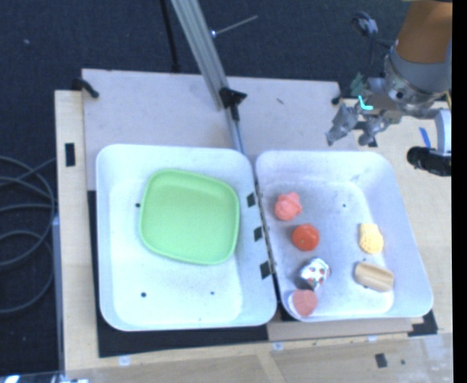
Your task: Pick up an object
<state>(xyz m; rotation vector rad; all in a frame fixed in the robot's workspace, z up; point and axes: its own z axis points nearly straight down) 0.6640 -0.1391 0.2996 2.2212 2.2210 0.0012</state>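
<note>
Tool [354, 131] above right bin's [393, 174] far rim, grip state unclear; bin's middle open between red ball [305, 237] and yellow piece [370, 238].

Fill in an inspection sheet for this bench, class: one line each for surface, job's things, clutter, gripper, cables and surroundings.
Surface: bench bearing a left bin and right bin.
Job's things: in the right bin, pink ball, red ball, yellow piece, tan block, patterned ball, pink disc.
Clutter: green plate in the left bin.
Gripper: gripper above the right bin's far rim, holding nothing seen.
Cables: black cables left of the bench.
Surroundings: dark floor, metal pole.
</note>
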